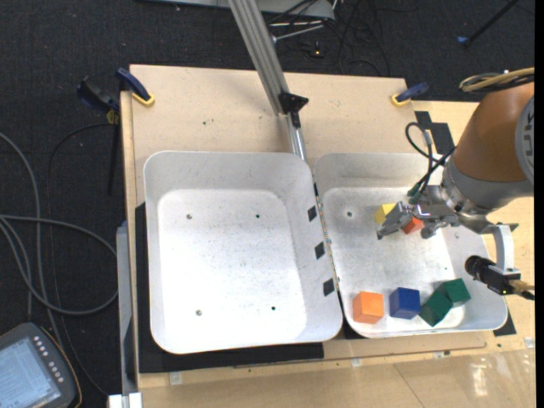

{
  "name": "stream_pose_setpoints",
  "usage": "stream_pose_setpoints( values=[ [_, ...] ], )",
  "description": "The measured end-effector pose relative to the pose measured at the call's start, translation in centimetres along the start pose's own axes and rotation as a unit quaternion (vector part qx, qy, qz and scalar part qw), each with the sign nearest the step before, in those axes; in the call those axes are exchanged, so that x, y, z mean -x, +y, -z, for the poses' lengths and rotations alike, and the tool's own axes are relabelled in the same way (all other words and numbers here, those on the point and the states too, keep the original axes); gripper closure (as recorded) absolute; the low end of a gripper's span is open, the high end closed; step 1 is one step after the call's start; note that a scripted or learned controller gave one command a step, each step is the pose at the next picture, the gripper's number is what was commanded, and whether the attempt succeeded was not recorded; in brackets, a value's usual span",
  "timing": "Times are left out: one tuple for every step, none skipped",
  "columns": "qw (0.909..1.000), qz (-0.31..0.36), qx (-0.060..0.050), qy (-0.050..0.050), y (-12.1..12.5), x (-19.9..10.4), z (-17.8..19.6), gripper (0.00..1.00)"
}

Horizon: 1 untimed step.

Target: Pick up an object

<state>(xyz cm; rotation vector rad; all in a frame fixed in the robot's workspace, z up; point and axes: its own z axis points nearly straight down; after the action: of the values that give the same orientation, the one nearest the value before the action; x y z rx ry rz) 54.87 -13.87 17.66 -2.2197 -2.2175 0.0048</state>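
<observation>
Along the near edge of the right bin (476,320) sits a row of blocks: an orange block (368,306) on the left, a blue block (405,303) just beside it, and a green block (445,301) on the right, tilted, with its far end raised toward the bin's right wall. The orange and blue ones lie close together without clearly touching; the green one lies just beside the blue.

Farther back in the same bin, the gripper (405,220) hangs low over the floor, reached in from the right on the grey arm (489,185) with its orange band (497,134). Right at the gripper's tip lie a yellow block (388,213) on the left and a small red-orange piece (411,224) just to its right, both pressed close against the dark metal of the tool. Whether the tool is wide or narrow I cannot tell, nor whether either piece sits inside its grasp or merely beside it.

To the left, the left bin (229,245) shows a white floor speckled with fine dark marks. Both bins rest side by side on a pale wooden bench (212,109), with their inner rims touching along the middle. A slanted metal pole (255,36) crosses the far part of the bench and ends at a black clamp (293,104) by the bins' far edge. Yellow-tipped clamps (136,87) grip the bench's far corners, and a tablet (30,372) lies on the dark floor at near left.
</observation>
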Motion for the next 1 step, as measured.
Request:
stream_pose_setpoints(
  values=[
    [1.0000,0.000,0.000,0.000,0.38,-0.74,-4.70,0.00]
  ],
)
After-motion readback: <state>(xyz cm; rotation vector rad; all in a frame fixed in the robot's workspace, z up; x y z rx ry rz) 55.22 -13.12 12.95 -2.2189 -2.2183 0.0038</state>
